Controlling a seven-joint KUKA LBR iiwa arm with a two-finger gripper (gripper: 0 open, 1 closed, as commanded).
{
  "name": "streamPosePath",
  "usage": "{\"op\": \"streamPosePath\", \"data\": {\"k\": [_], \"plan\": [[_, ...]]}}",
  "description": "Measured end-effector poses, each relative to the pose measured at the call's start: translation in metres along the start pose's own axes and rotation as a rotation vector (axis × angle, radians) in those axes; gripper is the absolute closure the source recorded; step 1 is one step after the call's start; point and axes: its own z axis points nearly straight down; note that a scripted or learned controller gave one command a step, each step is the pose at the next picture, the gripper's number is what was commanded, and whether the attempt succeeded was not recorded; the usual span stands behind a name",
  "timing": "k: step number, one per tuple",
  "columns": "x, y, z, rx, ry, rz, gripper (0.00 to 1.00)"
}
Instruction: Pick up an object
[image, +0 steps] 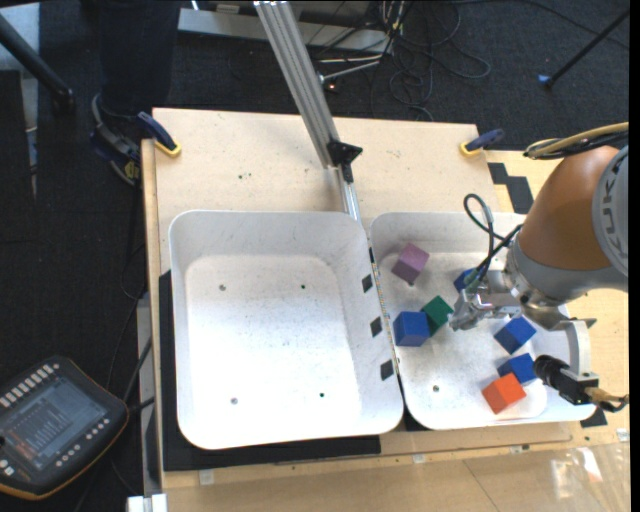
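Green cube (437, 313) mid-right of frame in right bin (440, 412), touching blue cube (411, 328) on its left. Tool (466, 316) low just right of green cube; opening not visible, cannot tell, nothing seen held. Advice: centre over green cube, approach from free right side, avoid nudging the neighbour. Purple cube (409, 264), orange cube (503, 392) apart.

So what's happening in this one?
The arm reaches into the right bin, its gripper low beside the green cube. A purple cube, blue cubes and an orange cube lie around it. Nothing looks lifted yet.
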Motion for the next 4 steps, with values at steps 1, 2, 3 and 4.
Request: {"op": "streamPosePath", "data": {"k": [1,2,3,4], "plan": [[0.004,0.000,-0.044,0.000,0.000,-0.001,1.00],[0.004,0.002,-0.070,0.001,0.000,-0.001,1.00],[0.049,0.023,-0.058,0.005,0.002,-0.005,1.00],[0.100,0.048,-0.049,0.004,0.003,-0.006,1.00]]}}
